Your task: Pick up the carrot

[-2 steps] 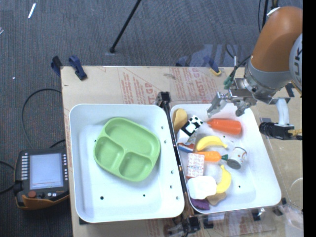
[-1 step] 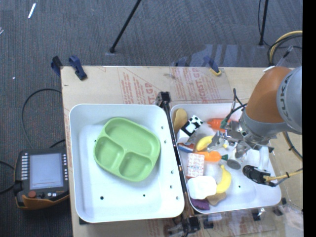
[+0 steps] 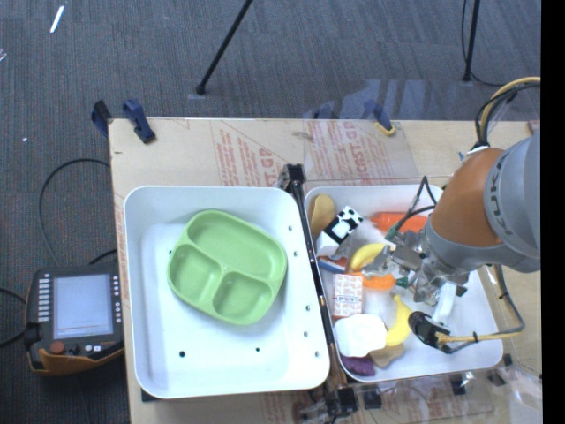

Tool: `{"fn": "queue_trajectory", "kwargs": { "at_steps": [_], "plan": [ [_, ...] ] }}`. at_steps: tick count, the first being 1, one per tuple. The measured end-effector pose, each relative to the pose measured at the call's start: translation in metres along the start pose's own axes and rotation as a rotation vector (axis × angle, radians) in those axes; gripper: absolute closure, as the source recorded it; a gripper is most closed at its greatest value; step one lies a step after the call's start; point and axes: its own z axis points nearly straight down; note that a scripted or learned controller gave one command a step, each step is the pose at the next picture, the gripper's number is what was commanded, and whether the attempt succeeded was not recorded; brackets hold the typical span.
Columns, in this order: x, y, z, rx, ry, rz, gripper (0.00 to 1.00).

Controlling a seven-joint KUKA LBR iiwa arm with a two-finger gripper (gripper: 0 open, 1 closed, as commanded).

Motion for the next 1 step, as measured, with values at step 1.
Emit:
{"fn": "queue_trajectory", "kwargs": {
  "at_steps": [1],
  "plan": [
    [0.0016, 0.0, -0.0068, 0.011, 0.004, 0.002, 1.0]
  ]
}}
